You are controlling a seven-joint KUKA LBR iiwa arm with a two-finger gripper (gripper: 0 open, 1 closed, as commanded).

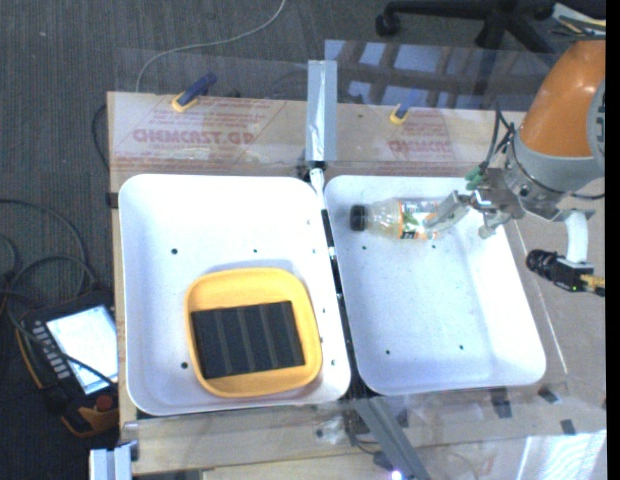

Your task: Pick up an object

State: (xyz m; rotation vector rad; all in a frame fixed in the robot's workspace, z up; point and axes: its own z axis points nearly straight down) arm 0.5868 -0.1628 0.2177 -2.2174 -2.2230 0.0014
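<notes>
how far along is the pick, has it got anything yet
Done: the arm has reached into the right bin, and the pincer sits at the end of the clear plastic bottle near the bin's far wall. In hand: apparently closing in on the bottle; whether it is gripped is unclear. Left: a sure grasp and the lift, since the bottle lies on the bin floor. The yellow tray lies untouched in the left bin.

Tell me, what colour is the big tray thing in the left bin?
The tray is yellow-orange with a black ribbed middle, seen in the camera view.
</notes>
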